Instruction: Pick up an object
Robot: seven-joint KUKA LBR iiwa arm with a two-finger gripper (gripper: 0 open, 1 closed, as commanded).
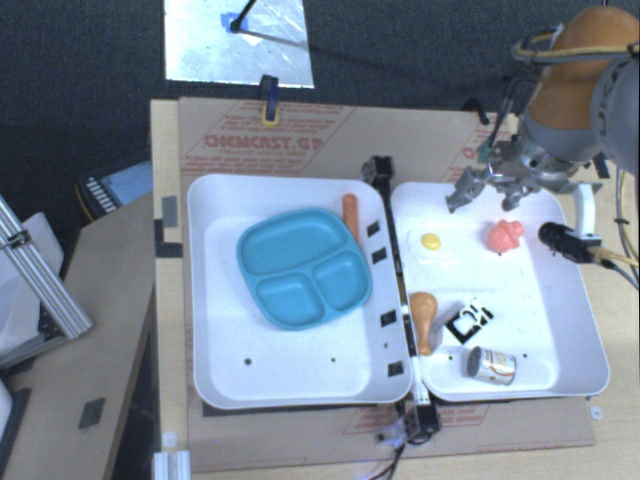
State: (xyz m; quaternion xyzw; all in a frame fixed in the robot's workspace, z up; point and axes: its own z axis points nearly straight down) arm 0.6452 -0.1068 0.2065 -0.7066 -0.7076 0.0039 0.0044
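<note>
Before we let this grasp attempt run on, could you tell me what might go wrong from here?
The gripper hangs open near the right bin's far rim, so a straight descent may clip the wall. The pink object looks lumpy and could slip the fingers. The can lies on its side and may roll.

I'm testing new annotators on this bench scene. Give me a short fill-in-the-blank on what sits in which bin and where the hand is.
1. The blue divided plate lies in the ____ bin.
2. The fried egg toy has a ____ yolk.
3. The small can lies on its ____ near the right bin's front edge.
4. The hand hovers over the right bin's ____ edge, holding nothing.

Missing words: left; yellow; side; far
</note>
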